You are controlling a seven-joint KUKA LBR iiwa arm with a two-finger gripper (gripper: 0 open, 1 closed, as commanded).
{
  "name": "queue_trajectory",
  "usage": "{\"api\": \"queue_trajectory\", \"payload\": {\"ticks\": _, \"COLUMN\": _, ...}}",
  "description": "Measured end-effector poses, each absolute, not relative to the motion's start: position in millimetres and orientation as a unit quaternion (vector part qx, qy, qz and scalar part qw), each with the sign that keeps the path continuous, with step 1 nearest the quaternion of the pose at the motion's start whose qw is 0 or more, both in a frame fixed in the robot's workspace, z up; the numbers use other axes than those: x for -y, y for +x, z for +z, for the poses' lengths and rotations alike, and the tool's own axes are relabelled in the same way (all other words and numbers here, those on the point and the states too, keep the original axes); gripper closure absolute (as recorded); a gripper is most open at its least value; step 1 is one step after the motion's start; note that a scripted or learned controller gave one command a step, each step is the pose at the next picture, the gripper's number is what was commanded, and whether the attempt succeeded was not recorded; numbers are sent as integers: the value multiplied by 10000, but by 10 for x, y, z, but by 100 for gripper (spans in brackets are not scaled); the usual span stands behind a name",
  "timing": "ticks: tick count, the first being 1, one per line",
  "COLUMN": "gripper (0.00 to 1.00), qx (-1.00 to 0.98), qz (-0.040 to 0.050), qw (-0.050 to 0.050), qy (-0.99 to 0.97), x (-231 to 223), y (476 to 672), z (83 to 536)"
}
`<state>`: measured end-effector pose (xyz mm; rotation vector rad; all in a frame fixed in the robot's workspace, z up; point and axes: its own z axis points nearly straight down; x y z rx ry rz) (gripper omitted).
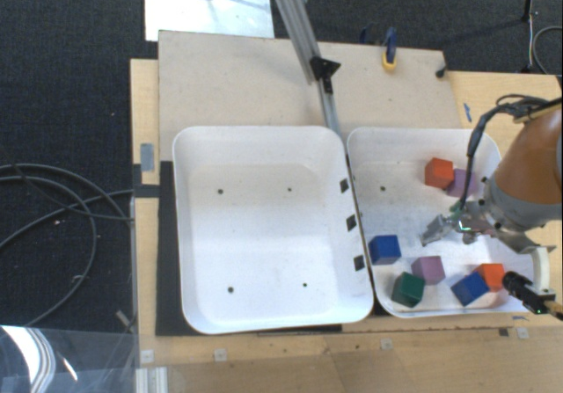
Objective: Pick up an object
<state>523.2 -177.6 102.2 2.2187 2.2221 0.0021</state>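
Tabletop (pixel 264 83) carries two shallow white bins side by side. Left bin (pixel 264 233) holds no blocks. Right bin (pixel 387 163) holds the blocks. Arm (pixel 532 171) reaches in from the right; gripper (pixel 437 230) hangs low over bin centre, jaws' state cannot be told. Orange block (pixel 439 173) toward far wall. Blue block (pixel 383 249), purple block (pixel 428 269), green block (pixel 407 288) near front-left.
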Motion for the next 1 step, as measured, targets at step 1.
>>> {"api": "queue_trajectory", "payload": {"ticks": 1, "gripper": 0, "qx": -7077, "qz": 8, "qw": 9, "qy": 7065, "x": 1775, "y": 5233, "z": 1022}}
